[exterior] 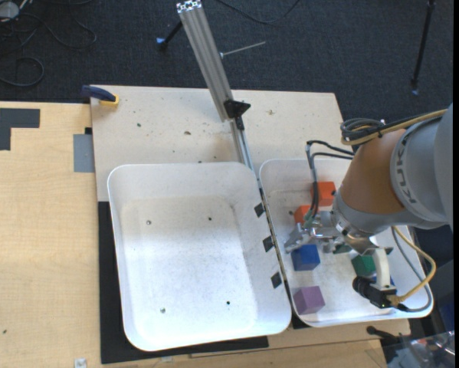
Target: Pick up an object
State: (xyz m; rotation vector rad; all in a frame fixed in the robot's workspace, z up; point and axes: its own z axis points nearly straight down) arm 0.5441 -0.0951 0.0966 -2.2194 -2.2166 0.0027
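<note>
1. Reaching in from the right edge of the counter (168, 121) with a grey arm, orange-banded above the wrist, and holding the gripper (315, 240) low over the middle of the right bin (281, 186).
2. Grip state: impossible to tell, released or clenched, with the metal parts bunched together under the wrist.
3. Blue cube (306, 257): on the floor of the right bin, just beside the gripper on its near side and close to the bin's left wall. Touching the metal or just clear of it, hard to say.
4. Red block (301, 215): just beyond the gripper, toward the bin's far edge.
5. Orange block (323, 191): farther still toward that far edge, hard against the arm's outline.
6. Purple cube (309, 299): near the bin's near left corner, apart from the blue cube.
7. Green piece (363, 264): to the gripper's right, partly hidden under the arm.
8. Left bin (183, 259): edge to edge with the right bin, a few dark specks on its floor.
9. Metal bar (206, 52): slanting in across the counter's far edge toward the seam between the bins.
</note>
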